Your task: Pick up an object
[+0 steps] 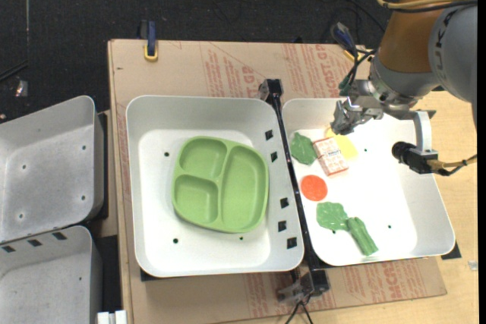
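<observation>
In the right bin (pixel 410 224) lie a small white and orange box (pixel 330 156), a yellow piece (pixel 344 146) partly under it, a green leaf-shaped piece (pixel 303 149), an orange disc (pixel 314 187) and a green toy (pixel 346 227) with a long handle. My gripper (pixel 342 122) hangs at the bin's back left, just above the yellow piece and the box. I see nothing held in it.
The left bin (pixel 152 239) holds a green divided plate (pixel 221 184). A black divider (pixel 287 163) runs between the bins. Grey trays (pixel 45 163) stand left of the bench. A black fitting (pixel 414 155) juts from the arm over the right bin.
</observation>
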